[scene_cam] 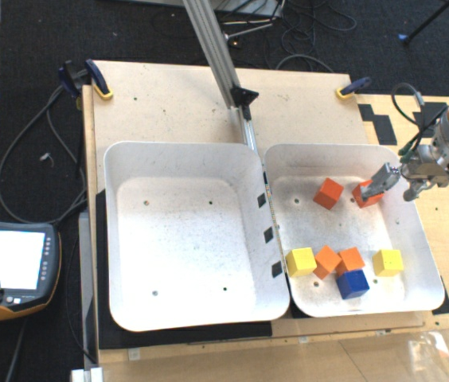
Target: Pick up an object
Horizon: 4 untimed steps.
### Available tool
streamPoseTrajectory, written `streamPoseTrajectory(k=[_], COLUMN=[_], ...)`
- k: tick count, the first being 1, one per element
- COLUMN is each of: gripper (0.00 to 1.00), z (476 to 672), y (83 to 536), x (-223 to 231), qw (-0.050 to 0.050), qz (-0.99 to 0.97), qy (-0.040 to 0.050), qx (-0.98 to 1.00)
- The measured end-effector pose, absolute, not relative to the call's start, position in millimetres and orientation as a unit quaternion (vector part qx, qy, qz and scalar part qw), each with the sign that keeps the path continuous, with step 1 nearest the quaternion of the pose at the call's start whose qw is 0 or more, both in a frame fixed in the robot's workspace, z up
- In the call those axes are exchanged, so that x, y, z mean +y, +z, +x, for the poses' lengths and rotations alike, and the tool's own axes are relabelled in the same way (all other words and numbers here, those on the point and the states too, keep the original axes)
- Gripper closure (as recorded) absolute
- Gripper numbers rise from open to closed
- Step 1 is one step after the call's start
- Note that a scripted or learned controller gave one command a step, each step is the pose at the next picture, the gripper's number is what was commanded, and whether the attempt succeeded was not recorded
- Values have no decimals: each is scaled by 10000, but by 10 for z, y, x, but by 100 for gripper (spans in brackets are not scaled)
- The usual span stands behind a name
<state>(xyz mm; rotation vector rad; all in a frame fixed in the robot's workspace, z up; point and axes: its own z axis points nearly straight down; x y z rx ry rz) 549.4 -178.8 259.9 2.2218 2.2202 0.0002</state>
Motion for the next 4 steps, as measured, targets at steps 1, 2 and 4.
streamPoseTrajectory(k=[1,2,4], gripper=[0,0,0], z=[5521,5901,6058], y=[1919,2720,2908], x=[-875,-871,-929], qw=[-33,46,6], qz=[7038,7053,7058], qy=[-3,31,-3], qx=[7104,7089,7084])
